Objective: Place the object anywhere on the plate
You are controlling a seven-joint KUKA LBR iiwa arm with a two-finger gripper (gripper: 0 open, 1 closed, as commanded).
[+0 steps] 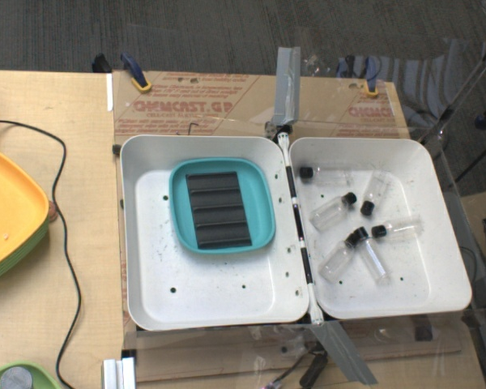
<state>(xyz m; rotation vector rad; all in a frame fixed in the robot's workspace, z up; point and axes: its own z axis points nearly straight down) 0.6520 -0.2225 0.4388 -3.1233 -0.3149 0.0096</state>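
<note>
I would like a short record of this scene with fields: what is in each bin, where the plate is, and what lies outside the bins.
left bin: holds a teal plate with a dark ribbed insert
right bin: holds several clear vials with black caps, scattered, and one loose black cap
plate contents: no vial on it
bench left side: yellow dishes, stacked, and a black cable
behind the bins: cardboard sheet held with clamps

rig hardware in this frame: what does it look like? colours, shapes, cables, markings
Two shallow white bins, left bin and right bin, rounded corners. Square teal plate carrying a dark ribbed block. Clear vials with black caps. Black cable across the wooden bench. Cardboard with red print behind.
</note>
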